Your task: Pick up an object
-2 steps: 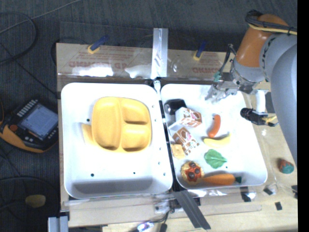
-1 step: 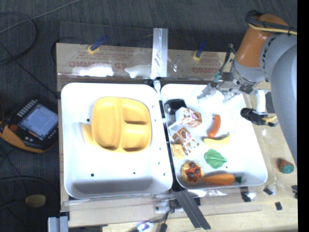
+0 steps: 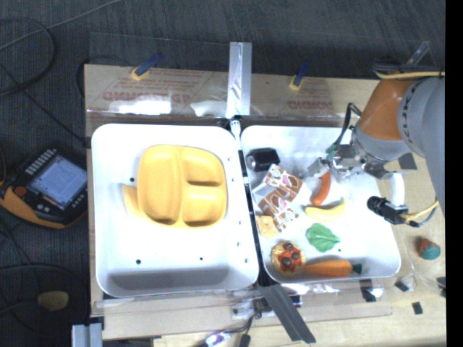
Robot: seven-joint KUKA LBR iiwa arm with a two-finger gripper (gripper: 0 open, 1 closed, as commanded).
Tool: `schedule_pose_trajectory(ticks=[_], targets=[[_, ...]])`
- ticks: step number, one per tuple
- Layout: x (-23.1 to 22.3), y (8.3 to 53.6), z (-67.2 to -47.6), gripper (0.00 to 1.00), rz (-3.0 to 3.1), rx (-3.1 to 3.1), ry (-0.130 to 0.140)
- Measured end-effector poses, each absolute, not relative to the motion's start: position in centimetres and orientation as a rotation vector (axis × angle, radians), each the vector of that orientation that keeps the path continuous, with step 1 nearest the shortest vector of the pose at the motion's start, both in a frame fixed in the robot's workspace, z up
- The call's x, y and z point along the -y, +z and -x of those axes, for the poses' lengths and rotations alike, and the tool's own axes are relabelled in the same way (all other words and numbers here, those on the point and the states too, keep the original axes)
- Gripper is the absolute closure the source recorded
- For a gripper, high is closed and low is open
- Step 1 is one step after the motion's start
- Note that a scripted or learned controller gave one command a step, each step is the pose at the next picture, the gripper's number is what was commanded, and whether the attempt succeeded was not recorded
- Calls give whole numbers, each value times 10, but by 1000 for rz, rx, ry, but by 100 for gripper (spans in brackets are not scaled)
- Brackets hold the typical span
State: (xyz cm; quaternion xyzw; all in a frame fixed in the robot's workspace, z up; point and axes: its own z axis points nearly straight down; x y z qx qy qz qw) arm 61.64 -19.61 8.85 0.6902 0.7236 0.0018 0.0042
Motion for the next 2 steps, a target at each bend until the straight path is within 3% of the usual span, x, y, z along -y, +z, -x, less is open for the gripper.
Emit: schedule_pose_trajectory(ticks=[1, 2], targets=[[198, 130, -588, 0, -2096, -2339, -3], [186, 233, -626, 0, -2322, -2114, -5]])
